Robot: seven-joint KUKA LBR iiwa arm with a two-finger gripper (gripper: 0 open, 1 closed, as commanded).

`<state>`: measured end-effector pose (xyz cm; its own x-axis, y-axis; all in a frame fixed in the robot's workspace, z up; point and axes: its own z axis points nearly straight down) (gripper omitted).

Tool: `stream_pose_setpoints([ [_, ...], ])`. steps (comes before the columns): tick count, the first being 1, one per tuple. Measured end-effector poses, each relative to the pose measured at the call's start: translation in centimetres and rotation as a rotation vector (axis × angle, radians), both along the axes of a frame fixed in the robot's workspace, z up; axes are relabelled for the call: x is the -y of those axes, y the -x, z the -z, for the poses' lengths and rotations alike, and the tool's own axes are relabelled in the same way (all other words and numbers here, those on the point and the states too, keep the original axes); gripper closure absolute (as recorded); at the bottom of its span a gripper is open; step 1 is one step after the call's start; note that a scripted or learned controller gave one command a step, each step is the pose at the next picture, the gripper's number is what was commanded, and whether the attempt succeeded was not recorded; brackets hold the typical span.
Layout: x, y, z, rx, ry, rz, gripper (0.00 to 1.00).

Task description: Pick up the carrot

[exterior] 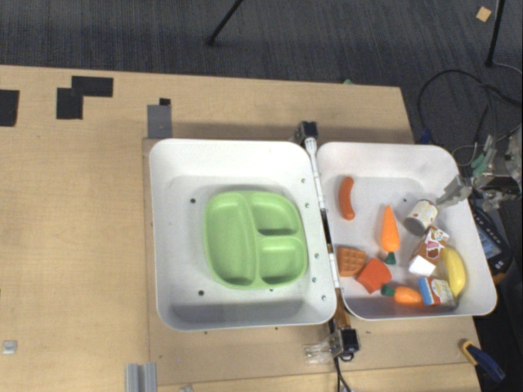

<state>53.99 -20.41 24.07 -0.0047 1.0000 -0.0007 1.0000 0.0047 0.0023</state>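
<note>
A tan wooden counter (82,243) carries two shallow white bins side by side, with dark carpet (122,15) beyond it. The left bin (167,219) holds a green divided tray (253,237). The carrot (390,229) lies in the right bin (384,166) — tip pointing up, near a banana (454,269) and a waffle (352,260). The gripper (458,188) sits at the bin's right rim, near but apart from the carrot; its state I cannot tell.
</note>
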Motion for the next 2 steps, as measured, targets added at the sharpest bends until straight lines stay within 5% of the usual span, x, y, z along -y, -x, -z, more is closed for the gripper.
stream_pose_setpoints([
  [1, -7.7, -5.9, 14.9, 0.001, 0.000, -0.230, 0.00],
  [2, -7.7, -6.0, 13.8, 0.004, 0.001, -0.231, 1.00],
])
